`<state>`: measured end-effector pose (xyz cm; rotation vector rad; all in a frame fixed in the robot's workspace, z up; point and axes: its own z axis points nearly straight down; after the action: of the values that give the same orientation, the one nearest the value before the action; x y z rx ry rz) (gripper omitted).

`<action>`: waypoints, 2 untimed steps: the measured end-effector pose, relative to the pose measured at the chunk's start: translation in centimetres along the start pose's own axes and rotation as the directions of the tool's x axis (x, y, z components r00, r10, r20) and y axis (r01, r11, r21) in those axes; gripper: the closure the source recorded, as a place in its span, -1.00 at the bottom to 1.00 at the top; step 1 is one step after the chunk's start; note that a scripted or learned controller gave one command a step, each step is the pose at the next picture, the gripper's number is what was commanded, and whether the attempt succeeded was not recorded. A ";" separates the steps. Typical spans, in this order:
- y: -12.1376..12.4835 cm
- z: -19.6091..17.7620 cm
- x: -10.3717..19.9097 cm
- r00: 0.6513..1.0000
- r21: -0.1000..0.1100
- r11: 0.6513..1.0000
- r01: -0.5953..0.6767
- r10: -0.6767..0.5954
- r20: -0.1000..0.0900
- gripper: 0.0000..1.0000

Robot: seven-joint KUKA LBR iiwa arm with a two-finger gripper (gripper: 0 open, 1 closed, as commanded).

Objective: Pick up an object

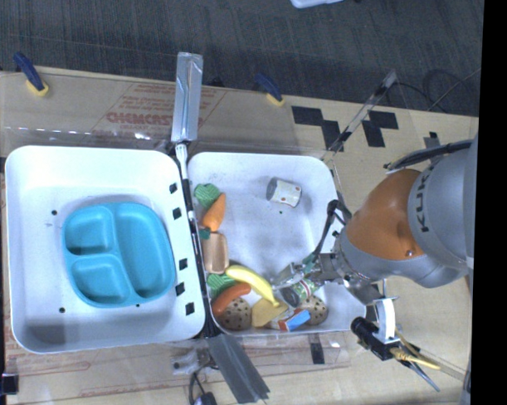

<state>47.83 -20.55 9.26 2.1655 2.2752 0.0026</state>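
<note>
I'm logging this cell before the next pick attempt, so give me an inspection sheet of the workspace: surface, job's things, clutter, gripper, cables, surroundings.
Surface: cardboard-covered bench bearing two shallow white bins, left bin and right bin.
Job's things: toy food heaped along the right bin's left and near sides, among it a banana, a carrot and a cookie; a small grey-and-white cup lies apart near the far side.
Clutter: blue divided tray in the left bin.
Gripper: gripper low over the heap's right end; finger state cannot be told.
Cables: thin dark cable rising from the wrist.
Surroundings: blue clamps on the bench's far edge; dark floor beyond.
</note>
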 end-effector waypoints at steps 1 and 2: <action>0.1 -1.0 0.0 1.000 -0.002 1.000 0.005 -0.005 0.001 1.00; 0.1 -1.0 0.0 1.000 -0.001 1.000 0.004 -0.004 0.001 -1.00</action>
<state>47.95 -20.56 10.27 2.1596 2.2788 0.0031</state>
